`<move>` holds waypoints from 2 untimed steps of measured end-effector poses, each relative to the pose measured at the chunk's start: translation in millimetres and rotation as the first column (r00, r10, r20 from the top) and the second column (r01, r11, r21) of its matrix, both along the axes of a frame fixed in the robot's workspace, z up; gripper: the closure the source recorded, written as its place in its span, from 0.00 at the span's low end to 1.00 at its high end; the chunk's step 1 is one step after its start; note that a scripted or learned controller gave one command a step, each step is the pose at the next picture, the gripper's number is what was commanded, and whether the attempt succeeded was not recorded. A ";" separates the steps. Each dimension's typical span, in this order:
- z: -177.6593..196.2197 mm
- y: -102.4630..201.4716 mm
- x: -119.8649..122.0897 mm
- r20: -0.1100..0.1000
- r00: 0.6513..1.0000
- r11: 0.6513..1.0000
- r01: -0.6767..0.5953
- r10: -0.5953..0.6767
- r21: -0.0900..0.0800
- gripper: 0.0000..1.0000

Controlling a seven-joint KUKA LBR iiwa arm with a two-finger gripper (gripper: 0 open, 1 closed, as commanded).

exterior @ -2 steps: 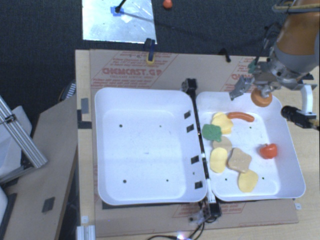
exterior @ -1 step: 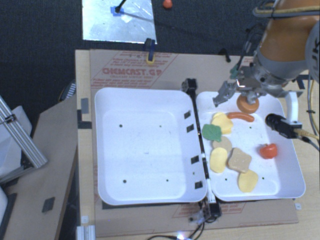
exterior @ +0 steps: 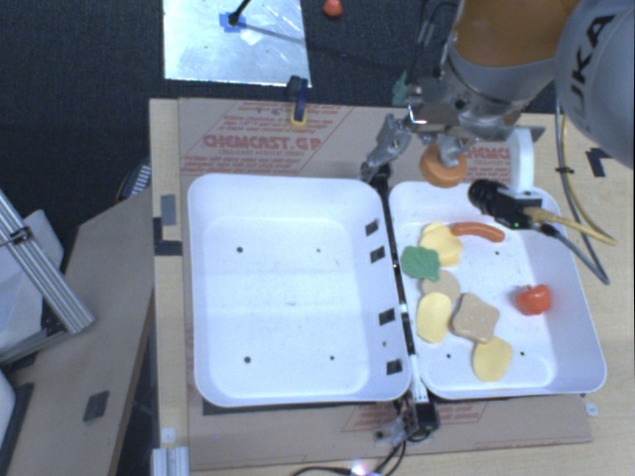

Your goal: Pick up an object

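My gripper point(exterior: 446, 157) hangs over the back rim of the right bin point(exterior: 571, 305), under the grey wrist with the orange band. An orange round piece point(exterior: 444, 171) sits between its fingers, lifted off the bin floor. Below it in the right bin lie a yellow piece point(exterior: 442, 243), a red-orange sausage point(exterior: 478, 231), a green leafy piece point(exterior: 420, 262), a beige piece point(exterior: 444, 286), a second yellow piece point(exterior: 433, 317), a tan bread slice point(exterior: 475, 317), a third yellow piece point(exterior: 492, 359) and a red tomato point(exterior: 533, 299).
The left bin point(exterior: 288, 286) adjoins the right one along a ridge with black clips. A black part with a yellow cable point(exterior: 506, 204) hangs from the arm over the right bin's back. A blue and yellow clamp point(exterior: 297, 102) stands behind the bins.
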State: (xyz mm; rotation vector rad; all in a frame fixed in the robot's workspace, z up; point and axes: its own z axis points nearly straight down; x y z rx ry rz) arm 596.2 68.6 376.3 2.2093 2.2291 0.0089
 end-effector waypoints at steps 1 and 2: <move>-34.7 62.7 27.6 -0.003 1.000 1.000 0.001 -0.001 0.000 0.00; -78.0 75.4 74.2 -0.002 1.000 1.000 0.003 -0.003 -0.001 0.00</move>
